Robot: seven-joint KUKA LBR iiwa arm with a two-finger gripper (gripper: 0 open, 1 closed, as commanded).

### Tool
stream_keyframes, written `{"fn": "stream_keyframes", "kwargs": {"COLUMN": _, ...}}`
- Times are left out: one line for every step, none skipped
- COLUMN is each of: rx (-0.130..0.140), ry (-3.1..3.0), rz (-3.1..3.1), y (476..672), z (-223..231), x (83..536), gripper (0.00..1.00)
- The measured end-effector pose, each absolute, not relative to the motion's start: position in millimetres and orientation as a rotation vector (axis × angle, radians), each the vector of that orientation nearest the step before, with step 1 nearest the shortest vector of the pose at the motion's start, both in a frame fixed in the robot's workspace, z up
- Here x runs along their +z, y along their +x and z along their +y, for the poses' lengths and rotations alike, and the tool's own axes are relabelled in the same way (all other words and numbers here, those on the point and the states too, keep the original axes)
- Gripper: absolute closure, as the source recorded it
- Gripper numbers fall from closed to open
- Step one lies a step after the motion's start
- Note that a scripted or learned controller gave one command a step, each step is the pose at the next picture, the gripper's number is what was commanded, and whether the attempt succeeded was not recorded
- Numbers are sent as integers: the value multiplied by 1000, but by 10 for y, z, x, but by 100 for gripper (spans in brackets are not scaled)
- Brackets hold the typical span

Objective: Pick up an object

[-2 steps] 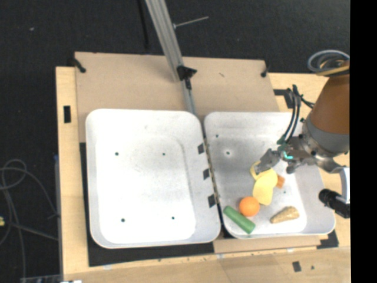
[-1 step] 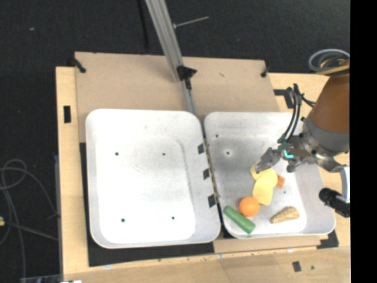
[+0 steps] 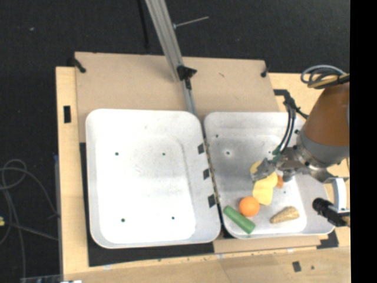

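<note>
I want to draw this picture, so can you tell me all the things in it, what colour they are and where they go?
Left bin: one, white, left half of the bench.
Right bin: one, white, right half of the bench.
Orange ball: one, orange, near the front of the right bin.
Green stick: one, green, front left corner of the right bin, beside the ball.
Yellow piece: one, yellow, middle of the right bin, just under the gripper.
Tan piece: one, light brown, front of the right bin.
Metal pole: one, grey, slanting behind the bins.
Arm: one, grey and orange, right side.
Gripper: one, dark, over the right bin.
</note>
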State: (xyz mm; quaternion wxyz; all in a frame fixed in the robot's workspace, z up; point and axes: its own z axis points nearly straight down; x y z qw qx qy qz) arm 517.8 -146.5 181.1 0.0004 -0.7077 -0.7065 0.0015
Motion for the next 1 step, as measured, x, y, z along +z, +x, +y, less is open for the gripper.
{"fn": "stream_keyframes", "kwargs": {"rx": 6, "ry": -2222, "rz": -2217, "y": 5176, "z": -1408, "x": 1205, "gripper": 0}}
